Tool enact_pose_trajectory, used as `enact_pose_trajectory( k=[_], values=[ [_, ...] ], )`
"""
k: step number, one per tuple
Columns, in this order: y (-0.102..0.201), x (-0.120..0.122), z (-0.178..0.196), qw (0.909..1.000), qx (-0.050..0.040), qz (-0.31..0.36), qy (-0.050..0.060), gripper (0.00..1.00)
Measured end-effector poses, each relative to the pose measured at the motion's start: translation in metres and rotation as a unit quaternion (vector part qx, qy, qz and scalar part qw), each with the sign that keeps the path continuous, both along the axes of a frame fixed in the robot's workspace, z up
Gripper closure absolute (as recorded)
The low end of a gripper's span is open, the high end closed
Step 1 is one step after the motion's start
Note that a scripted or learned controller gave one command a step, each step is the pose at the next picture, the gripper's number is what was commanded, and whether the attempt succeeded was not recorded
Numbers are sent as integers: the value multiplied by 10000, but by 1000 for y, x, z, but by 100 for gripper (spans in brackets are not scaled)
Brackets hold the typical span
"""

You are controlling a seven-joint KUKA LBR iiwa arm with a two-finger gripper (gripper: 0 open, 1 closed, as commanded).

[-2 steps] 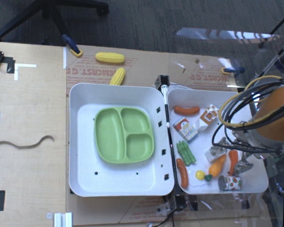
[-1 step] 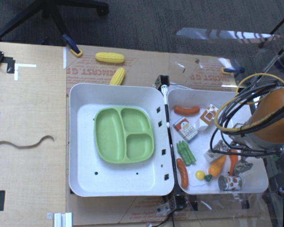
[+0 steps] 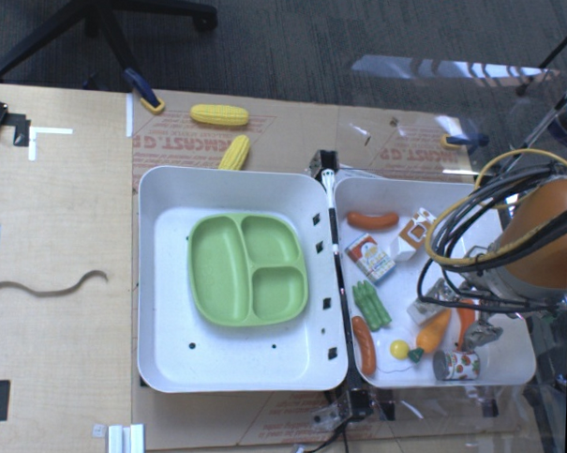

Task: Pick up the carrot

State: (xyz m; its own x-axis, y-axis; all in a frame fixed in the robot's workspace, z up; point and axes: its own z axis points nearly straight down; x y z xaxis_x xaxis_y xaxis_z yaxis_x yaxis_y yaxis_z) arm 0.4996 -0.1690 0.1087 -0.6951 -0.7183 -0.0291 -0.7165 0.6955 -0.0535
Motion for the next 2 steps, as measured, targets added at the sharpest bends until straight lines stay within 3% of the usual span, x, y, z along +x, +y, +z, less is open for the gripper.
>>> enact_pose_trajectory(
  k=[1,2],
  values=[
    [0,3,0,9955,67,-950,4,0],
    [16,2,-4,9986,24,520,50,0]
  ],
)
